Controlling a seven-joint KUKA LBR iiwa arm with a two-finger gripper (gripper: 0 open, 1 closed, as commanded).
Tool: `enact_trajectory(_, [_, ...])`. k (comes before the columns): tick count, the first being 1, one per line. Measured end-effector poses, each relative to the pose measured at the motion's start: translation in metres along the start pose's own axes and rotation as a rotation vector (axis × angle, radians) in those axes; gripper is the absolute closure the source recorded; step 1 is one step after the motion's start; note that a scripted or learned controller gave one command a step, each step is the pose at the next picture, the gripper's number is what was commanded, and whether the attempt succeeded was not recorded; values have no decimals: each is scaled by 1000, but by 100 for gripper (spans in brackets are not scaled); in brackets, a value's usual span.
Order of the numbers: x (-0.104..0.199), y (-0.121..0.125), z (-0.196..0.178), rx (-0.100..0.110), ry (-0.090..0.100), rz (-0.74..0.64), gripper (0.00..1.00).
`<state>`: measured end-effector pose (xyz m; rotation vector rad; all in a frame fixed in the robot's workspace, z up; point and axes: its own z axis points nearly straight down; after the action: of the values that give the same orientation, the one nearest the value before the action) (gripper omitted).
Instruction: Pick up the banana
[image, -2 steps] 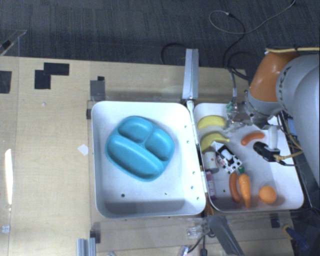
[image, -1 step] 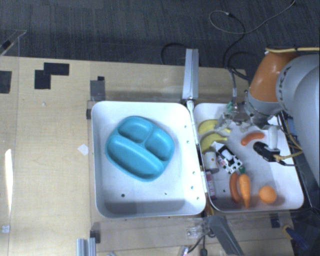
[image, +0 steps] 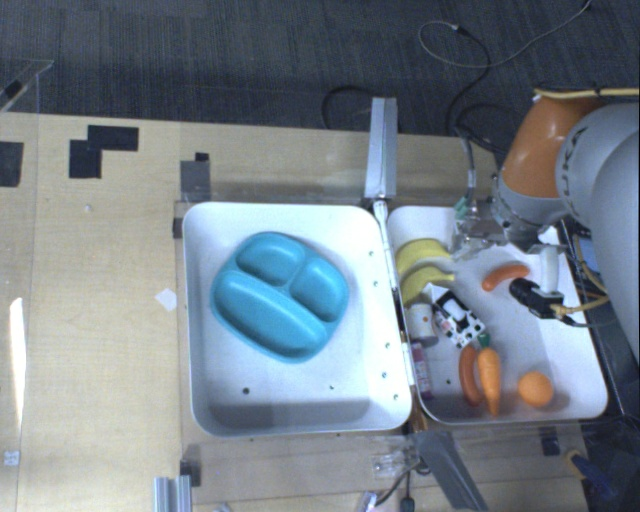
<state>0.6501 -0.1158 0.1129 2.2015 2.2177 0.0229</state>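
one orange (image: 535, 389), one banana (image: 422, 268)

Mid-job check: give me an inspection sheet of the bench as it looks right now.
Surface: two white bins; left bin, right bin.
Job's things: banana at the right bin's upper left.
Clutter: blue divided plate in the left bin; carrot, orange, red sausage, black-and-white item in the right bin.
Grippers: gripper just right of the banana; state unclear.
Cables: black cable on the floor.
Surroundings: dark carpet.

Pale wood-look bench (image: 90, 300), smooth white plastic bins (image: 215, 400) — glossy blue plastic tray (image: 280, 293), matt yellow banana (image: 420, 266)
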Motion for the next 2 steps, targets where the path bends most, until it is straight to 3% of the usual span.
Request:
enact_trajectory(1, [0,0,0,0,0,0,0])
enact_trajectory(2, [23,20,18,21,-8,-60,0])
